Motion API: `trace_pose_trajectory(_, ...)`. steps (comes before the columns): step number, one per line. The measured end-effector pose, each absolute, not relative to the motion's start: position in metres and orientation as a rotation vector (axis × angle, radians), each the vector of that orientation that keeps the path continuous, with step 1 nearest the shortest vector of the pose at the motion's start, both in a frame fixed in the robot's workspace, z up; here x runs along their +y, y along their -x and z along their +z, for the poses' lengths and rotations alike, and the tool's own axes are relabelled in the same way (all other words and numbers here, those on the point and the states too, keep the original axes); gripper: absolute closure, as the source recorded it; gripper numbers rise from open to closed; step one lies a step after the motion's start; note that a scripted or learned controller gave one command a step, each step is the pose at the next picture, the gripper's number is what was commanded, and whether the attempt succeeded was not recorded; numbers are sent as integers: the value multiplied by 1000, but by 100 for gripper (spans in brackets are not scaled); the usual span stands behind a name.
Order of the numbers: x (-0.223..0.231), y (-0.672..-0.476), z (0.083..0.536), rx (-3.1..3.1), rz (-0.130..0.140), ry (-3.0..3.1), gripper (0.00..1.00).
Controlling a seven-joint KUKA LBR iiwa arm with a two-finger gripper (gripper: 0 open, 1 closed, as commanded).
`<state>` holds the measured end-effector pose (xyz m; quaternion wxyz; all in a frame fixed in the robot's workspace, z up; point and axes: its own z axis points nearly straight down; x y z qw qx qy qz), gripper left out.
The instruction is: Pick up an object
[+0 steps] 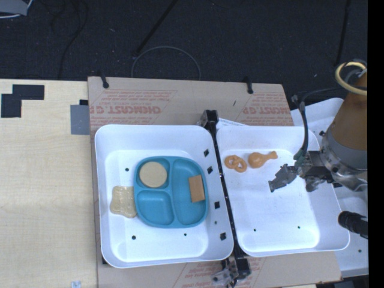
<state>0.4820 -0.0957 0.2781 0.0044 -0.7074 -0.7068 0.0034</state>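
Observation:
In the right bin (282, 233) lie a brown pretzel (235, 163) and a tan pear-shaped piece (262, 158), side by side near the far left corner. My gripper (281, 179) hangs over the right part of that bin, to the right of both pieces and a little nearer the front, touching neither. Nothing shows between its dark fingers. The left bin (114, 239) holds a blue divided tray (169, 212) with a round tan cookie (152, 174) and an orange-brown block (196, 189) in its compartments. A pale yellow slice (123, 201) lies just left of the tray.
A black divider (219, 191) with clips runs between the two bins. Cardboard (180, 101) lies beneath and behind them. The arm's body (351, 131) stands over the right bin's right rim. Cables trail over the dark floor at the back.

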Motion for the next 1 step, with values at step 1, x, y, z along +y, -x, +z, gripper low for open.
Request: trace_pose_trajectory(1, -96, -483, 282, -2221, 2, 2220, 0)
